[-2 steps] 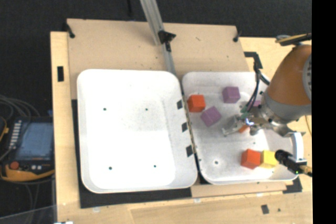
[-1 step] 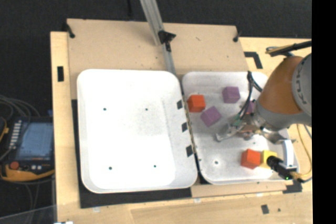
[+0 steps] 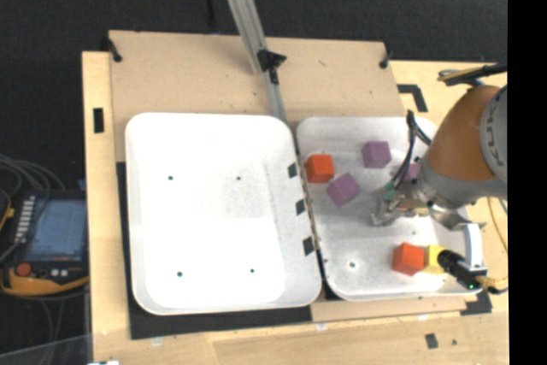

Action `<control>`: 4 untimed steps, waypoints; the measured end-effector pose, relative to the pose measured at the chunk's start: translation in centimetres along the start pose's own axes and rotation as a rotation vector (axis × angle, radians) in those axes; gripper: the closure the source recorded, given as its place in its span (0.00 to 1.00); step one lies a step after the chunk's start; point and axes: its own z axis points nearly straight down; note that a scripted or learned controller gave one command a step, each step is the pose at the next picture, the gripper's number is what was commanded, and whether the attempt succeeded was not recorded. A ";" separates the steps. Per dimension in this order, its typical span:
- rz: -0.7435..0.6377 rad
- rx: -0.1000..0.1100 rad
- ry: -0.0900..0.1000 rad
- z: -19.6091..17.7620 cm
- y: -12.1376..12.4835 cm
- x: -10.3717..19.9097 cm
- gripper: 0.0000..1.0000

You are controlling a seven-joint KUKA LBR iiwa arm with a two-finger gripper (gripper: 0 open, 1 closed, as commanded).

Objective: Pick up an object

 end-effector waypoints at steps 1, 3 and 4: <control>0.000 0.001 -0.001 -4.6 0.2 -0.9 1.00; -0.013 -0.001 -0.001 -15.0 1.3 -1.8 1.00; -0.018 0.004 0.002 -15.4 3.2 4.1 1.00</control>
